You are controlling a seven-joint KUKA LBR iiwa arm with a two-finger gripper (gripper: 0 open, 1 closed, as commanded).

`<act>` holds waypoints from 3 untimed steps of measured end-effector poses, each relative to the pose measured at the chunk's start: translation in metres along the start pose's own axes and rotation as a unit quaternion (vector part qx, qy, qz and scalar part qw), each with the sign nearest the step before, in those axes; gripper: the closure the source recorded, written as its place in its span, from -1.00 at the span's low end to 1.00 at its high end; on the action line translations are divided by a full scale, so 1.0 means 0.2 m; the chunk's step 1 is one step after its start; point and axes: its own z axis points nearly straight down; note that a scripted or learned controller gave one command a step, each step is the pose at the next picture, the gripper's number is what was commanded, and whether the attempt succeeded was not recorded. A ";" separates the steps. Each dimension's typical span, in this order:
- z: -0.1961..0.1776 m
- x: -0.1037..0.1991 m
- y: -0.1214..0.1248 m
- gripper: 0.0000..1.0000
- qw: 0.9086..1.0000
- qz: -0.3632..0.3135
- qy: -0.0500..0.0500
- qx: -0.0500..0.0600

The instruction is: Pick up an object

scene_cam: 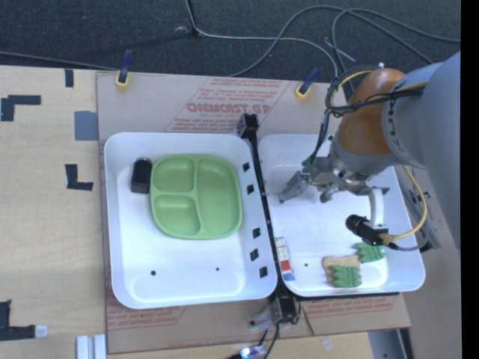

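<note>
Lying flat | green plate [197, 197] | left bin [120, 223] | long axis left-right

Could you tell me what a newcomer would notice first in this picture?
Probably the green divided plate lying in the left bin, with a small black block at its left edge. Next comes the grey and orange arm over the right bin, its gripper hanging above the white floor.

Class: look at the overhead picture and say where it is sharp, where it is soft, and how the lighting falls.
Camera view: even, soft light; green plate sharp; the arm's grey bulk at right is blurred; faint shadow under the gripper on the right bin.
</note>
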 end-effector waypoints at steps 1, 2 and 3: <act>-0.06 0.00 0.00 1.00 1.000 -0.001 0.000 -0.001; -0.36 0.03 0.04 1.00 1.000 0.000 0.000 -0.005; -0.62 0.01 -0.01 1.00 1.000 0.000 0.000 -0.004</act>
